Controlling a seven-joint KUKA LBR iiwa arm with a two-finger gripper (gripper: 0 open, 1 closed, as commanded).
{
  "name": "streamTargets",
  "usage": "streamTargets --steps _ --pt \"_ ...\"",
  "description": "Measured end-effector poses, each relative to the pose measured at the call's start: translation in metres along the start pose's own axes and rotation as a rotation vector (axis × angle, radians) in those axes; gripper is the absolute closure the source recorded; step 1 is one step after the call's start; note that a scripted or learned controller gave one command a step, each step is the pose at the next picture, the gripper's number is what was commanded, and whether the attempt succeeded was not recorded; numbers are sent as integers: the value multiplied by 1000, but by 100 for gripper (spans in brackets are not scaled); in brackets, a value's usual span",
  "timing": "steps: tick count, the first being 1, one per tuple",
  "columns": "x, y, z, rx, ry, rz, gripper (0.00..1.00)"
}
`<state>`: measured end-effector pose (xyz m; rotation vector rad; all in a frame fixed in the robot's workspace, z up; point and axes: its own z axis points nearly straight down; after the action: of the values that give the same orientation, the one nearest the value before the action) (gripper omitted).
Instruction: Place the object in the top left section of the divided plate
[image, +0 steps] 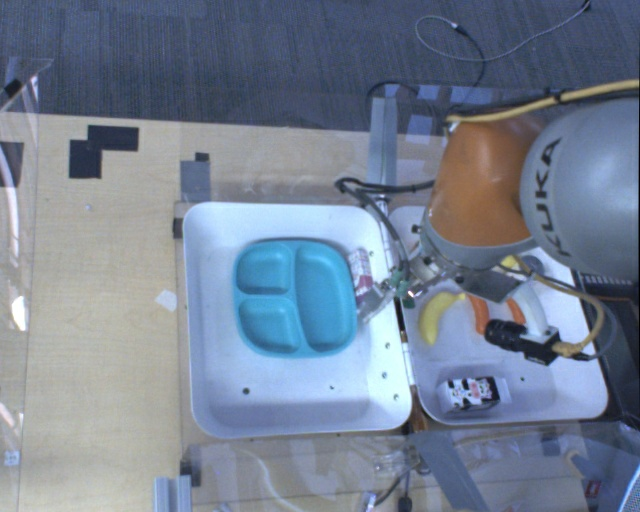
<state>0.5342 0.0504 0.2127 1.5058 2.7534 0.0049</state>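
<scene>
The blue divided plate sits in the left bin with its top left section bare, so I judge this to be the carrying step, with the placing not yet done. A small pale object with red marks lies just beside the plate's right rim, close against my gripper, and I cannot tell whether my grip is closed on it or slack. My wrist hangs over the wall between the bins, the orange-banded arm slanting in above the right bin and its banana; the next move calls for travel left across the plate
</scene>
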Motion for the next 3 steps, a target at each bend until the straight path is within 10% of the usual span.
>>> streamTargets --steps 1,2,3 --pt "21 -42 28 1 0 173 0" --pt "20 -40 17 -4 -1 172 100" --pt "-39 -52 -150 -4 -4 72 100"
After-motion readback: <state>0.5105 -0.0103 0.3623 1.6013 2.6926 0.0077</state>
